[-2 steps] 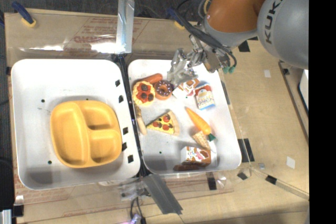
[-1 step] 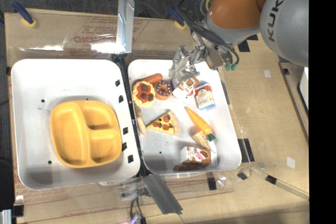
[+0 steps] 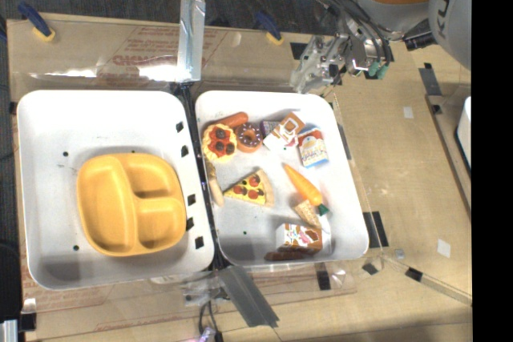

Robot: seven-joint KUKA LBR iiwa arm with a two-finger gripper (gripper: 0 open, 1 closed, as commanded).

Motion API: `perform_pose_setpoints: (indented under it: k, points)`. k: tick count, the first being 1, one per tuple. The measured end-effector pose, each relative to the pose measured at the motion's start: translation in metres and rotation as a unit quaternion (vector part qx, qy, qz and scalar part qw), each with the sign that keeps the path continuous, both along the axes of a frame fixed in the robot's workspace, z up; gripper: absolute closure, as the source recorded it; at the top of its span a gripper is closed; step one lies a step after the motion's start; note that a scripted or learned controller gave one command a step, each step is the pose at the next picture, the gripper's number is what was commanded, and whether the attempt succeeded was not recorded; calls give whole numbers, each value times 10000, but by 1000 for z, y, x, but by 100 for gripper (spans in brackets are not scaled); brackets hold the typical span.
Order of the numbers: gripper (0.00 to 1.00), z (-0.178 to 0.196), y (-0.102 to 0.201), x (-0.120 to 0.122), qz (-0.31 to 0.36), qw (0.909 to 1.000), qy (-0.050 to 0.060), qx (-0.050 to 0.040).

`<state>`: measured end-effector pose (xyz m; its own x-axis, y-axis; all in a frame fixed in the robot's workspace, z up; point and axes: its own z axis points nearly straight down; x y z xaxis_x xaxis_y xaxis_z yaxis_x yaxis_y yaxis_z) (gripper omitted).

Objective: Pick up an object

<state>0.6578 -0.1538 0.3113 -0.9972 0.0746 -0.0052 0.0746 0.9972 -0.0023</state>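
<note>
Down at the near edge of the right bin (image 3: 353, 196) sits a small carton (image 3: 301, 236) with a dark sausage-looking piece (image 3: 282, 255) right beside it, touching or almost. Going farther back in that bin: an orange carrot (image 3: 303, 183) lying at a slant, a pizza slice (image 3: 251, 189) to its left, then along the far side a round mini pizza (image 3: 219, 142), a chocolate donut (image 3: 248, 137), a hot dog (image 3: 230, 122) just behind those two, and two more little cartons, one with red and white (image 3: 283, 131), one with a blue side (image 3: 313, 148). All toy food, crowded mostly in the far half.

Left bin (image 3: 40, 140) has a yellow divided tray (image 3: 132, 204) sitting flat in the middle.

As for the arm, the hand (image 3: 319, 66) hangs over the surface (image 3: 401, 164) just past the far right corner of the right bin, outside its rim. Nothing is between its fingers that I can see, and honestly it's too blurry up there to say whether it's released or clenched. Closest pieces to it are the two cartons at the far side, a bit nearer and below it in the view; the carrot and near carton are well apart from it.
</note>
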Motion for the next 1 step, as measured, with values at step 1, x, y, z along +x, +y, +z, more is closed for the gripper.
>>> perform_pose_setpoints:
  k: [1]
  points:
    - [100,19,-59,-11,338,9994,9,-2]
